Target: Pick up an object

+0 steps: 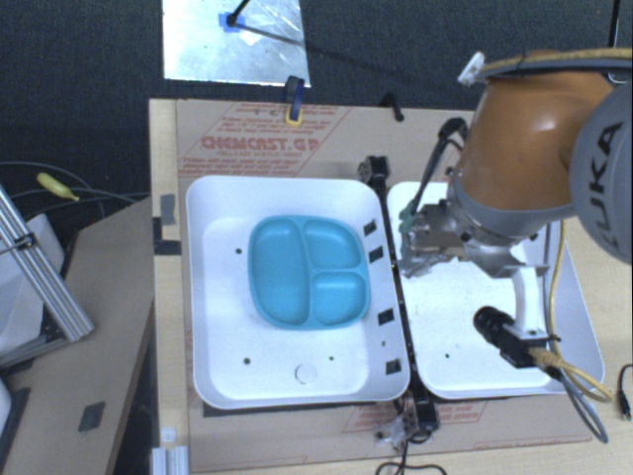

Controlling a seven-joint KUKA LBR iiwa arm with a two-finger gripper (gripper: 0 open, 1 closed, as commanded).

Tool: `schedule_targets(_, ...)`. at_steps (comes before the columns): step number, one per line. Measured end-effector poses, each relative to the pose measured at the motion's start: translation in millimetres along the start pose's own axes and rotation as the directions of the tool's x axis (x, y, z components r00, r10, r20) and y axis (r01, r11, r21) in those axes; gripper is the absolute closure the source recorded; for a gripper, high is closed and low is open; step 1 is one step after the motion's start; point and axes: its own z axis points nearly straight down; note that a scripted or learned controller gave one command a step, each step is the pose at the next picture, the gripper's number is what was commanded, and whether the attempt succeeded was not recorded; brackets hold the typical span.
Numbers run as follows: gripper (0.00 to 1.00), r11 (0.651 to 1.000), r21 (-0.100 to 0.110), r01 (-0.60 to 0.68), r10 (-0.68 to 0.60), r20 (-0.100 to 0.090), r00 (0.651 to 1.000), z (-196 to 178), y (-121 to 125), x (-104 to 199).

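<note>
Camera view: "CHEMCAST GP" on cardboard (336,132) beyond blue plate (307,270)

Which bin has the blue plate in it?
The bin on the view's left, holding the blue divided plate; the other bin sits under the end effector.

Both bins are plain white, the left bin (213,265) and the right bin (450,364) alike. The divided plate (307,270) in the left one is light blue. The counter (198,122) is pale brown with red lettering (262,144). The arm (524,137) is glossy orange above grey. The far sheet (247,43) is silvery, with a blue patch (229,21).
</note>
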Motion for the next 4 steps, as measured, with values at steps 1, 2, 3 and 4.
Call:
schedule_targets(1, 1.0, 1.0, -0.002, -0.012, 0.012, 0.003, 1.0, 14, 0, -45)
schedule_targets(2, 1.0, 1.0, -0.006, 0.001, -0.002, -0.001, 1.0, -20, 1, 25)
schedule_targets(3, 1.0, 1.0, -0.013, -0.006, 0.006, 0.0, 1.0, -113, 1, 9)
schedule_targets(4, 1.0, 1.0, -0.008, -0.002, 0.002, -0.001, 1.0, -156, 1, 48)
